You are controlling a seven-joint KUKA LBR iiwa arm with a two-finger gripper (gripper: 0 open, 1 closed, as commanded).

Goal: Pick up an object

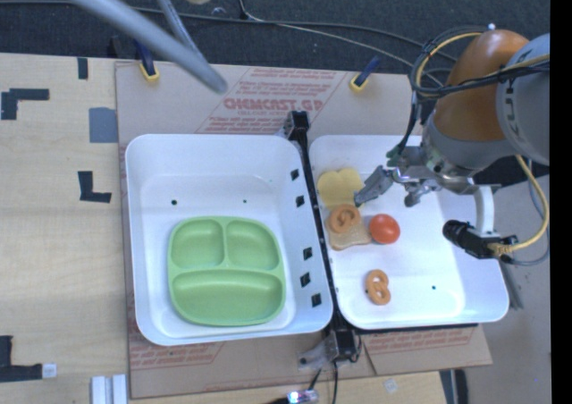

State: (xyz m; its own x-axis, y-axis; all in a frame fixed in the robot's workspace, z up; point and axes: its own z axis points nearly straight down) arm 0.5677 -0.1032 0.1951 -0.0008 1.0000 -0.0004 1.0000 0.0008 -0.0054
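Nothing is being held: the gripper point(393, 186) is hovering, fingers apart, just above the red ball point(385, 229), grasp pending.

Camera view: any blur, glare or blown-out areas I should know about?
Camera view: the grey tube across the top left is close to the lens and out of focus; the white bins are bright with little surface detail; the green tray, tomato and pretzel read sharp; the pincer is darker and slightly soft.

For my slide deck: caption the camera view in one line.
KUKA arm's tool hovers over right bin holding toy foods; green divided plate sits in left bin.
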